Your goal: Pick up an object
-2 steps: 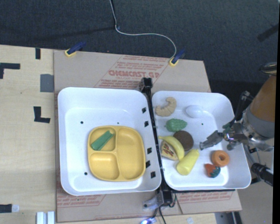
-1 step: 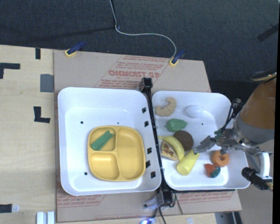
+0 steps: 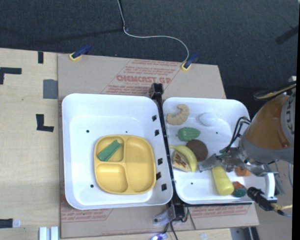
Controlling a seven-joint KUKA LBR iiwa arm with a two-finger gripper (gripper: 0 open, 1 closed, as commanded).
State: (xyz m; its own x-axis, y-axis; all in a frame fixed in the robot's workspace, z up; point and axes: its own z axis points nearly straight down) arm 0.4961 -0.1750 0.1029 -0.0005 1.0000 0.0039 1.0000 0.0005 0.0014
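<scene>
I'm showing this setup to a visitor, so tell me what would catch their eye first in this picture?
Probably the yellow three-compartment plastic plate in the left white bin, with a flat green piece lying in its upper left compartment. Next, the grey arm with its orange band reaching from the right over the right white bin, its gripper low among toy foods beside a yellow bottle-shaped toy.

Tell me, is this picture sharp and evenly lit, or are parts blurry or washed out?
In the camera view, light is soft and even; the left bin looks bright white with faint shadows under its rim. The yellow plate and green piece read clearly. The gripper is soft and small, so its fingers are hard to make out; the white egg-like item nearly blends into the right bin.
</scene>
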